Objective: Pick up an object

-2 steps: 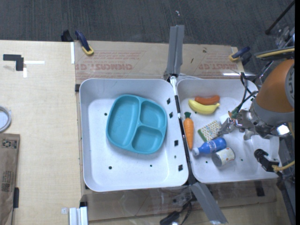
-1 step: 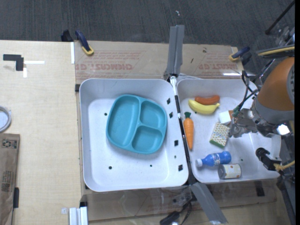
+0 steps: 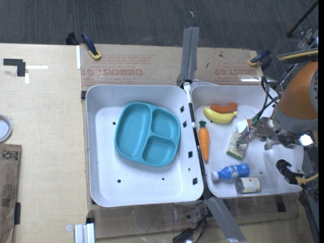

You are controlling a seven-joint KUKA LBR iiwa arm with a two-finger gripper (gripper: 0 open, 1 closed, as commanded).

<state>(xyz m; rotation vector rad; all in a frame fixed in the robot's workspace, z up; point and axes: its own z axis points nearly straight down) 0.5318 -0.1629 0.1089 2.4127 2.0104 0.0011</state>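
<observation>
In the right bin (image 3: 283, 189), the hand (image 3: 246, 136) hangs at the sponge (image 3: 236, 145); its grip cannot be told; the approach seems underway; next, a clean closing.

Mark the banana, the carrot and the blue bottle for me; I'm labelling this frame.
banana (image 3: 220, 116): camera view, middle of its yellow body.
carrot (image 3: 204, 143): camera view, middle of its orange body.
blue bottle (image 3: 234, 171): camera view, its blue label.

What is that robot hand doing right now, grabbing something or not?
Hand: low in the right bin, just over the small sponge-like pad. Open, closed or holding: cannot be told from this view.
</observation>
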